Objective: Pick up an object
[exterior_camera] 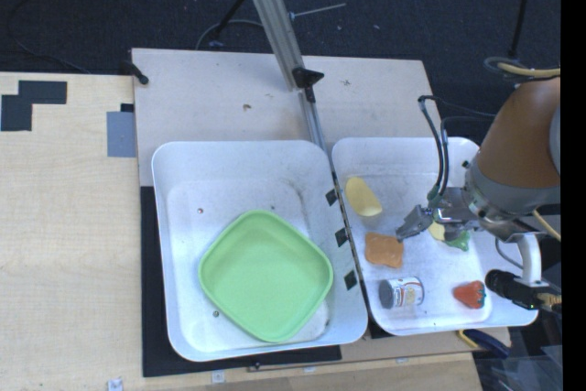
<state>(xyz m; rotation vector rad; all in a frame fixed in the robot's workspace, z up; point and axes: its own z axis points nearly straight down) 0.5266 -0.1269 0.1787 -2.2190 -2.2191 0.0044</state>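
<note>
The right bin [403, 158] holds a yellow rounded object [363, 197], an orange block [384, 250], a small can lying on its side [401, 292] and a red object [470, 293]. My gripper [417, 222] hangs low in this bin, just right of the yellow object and above the orange block. A yellow-green object [450, 235] shows partly beneath the wrist, and I cannot tell whether the gripper touches it. The arm's orange band [517, 137] rises at the right.
In the left bin [174, 197] lies a large green plate [265, 275]. A metal rail [279, 18] slants down from the top to the divider between the bins. Black cable loops over the right bin's far side [438, 142].
</note>
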